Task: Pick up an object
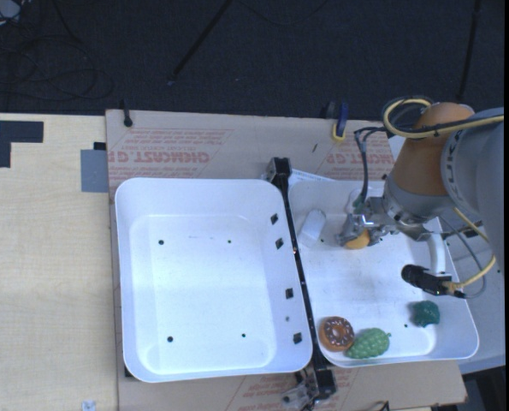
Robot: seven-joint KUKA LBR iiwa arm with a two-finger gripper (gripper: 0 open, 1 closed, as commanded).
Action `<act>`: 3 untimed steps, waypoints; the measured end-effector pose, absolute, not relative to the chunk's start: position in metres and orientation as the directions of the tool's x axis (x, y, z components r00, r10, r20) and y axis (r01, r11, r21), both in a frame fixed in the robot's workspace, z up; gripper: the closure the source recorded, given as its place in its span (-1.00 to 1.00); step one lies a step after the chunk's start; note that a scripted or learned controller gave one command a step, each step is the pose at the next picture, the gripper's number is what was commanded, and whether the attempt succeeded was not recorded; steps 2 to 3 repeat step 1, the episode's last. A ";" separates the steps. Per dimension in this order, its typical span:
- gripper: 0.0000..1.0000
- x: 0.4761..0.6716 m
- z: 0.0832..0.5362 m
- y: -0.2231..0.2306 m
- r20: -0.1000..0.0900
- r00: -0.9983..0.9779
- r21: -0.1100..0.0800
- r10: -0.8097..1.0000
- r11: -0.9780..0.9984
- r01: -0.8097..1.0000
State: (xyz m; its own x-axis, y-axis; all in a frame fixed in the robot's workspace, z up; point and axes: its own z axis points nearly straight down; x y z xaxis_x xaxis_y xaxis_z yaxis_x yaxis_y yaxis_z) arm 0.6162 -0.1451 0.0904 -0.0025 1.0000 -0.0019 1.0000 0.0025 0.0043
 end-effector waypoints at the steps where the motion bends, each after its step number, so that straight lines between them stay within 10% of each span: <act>1: 1.00 0.555 0.193 -0.054 0.005 -0.008 0.001 1.000 0.008 1.000; 3: 1.00 0.555 0.193 -0.054 0.005 -0.008 0.001 1.000 0.008 1.000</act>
